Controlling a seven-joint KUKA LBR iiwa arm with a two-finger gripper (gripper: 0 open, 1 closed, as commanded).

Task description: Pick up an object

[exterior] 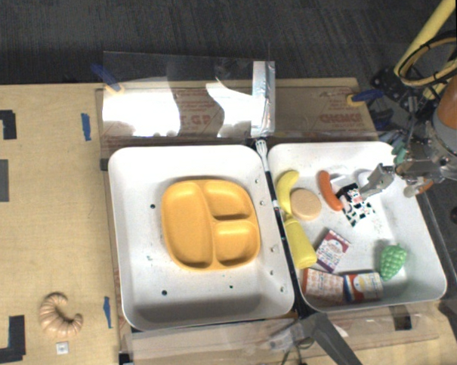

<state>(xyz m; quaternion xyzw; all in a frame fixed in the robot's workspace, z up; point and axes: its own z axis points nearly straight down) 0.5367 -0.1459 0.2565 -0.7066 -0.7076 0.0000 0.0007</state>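
Camera view shows the gripper (372,181) low over the right bin (424,237), just beside a black-and-white patterned toy (356,208) and an orange sausage (329,190); whether its jaws are open or hold anything I cannot tell. Nearby lie a yellow banana (286,189), tan disc (306,205), small boxes (331,250) and a green toy (393,260). Judged, this is the approach step; next comes closing squarely on one item. The left bin (132,220) carries a yellow tray (210,221).

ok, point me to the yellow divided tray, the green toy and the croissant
yellow divided tray (186,224): camera view, on its big left compartment, left bin.
green toy (393,260): camera view, middle of its bumpy body, right bin.
croissant (59,315): camera view, centre of the curl, on the bench left of the bins.
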